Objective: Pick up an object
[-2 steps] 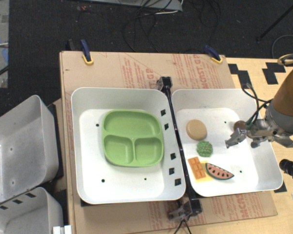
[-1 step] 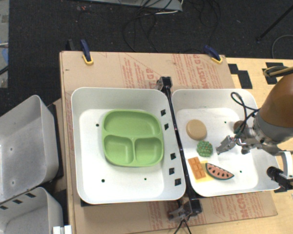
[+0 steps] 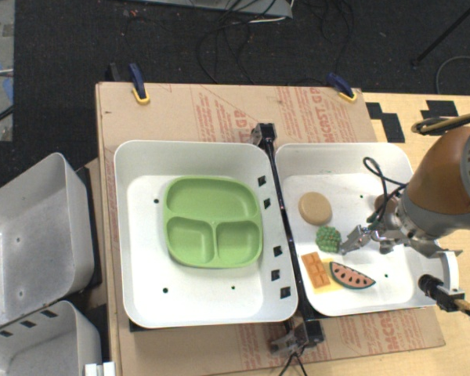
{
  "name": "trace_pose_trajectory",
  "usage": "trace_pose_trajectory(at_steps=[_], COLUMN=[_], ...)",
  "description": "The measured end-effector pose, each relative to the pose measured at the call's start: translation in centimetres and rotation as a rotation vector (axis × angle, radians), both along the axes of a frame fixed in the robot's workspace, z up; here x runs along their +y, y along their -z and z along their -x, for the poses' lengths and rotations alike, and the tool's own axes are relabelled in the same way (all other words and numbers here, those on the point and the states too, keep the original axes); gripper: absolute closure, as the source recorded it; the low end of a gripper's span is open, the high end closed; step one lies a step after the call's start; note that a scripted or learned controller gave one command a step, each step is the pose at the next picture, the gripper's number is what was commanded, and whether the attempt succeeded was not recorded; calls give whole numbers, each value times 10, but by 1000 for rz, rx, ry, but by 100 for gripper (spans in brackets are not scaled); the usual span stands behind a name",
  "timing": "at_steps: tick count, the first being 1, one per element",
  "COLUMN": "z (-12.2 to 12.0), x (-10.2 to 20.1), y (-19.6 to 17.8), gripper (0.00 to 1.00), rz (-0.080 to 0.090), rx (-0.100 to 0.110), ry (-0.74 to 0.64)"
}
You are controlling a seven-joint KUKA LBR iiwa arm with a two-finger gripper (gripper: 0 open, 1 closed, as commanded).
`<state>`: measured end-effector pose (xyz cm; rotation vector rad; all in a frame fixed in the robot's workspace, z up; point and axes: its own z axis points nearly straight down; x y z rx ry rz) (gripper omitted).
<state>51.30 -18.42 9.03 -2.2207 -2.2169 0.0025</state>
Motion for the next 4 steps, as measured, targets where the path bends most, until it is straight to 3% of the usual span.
trace_pose_trajectory(at_steps=[1,3,4], z=[-1,8,7], x=[0,-4,-4], y=[-12,-109,-131], gripper=[100,100,100], rz=[2,4,4], rx=[-5,-10,-8], ry=[1,-4,-5])
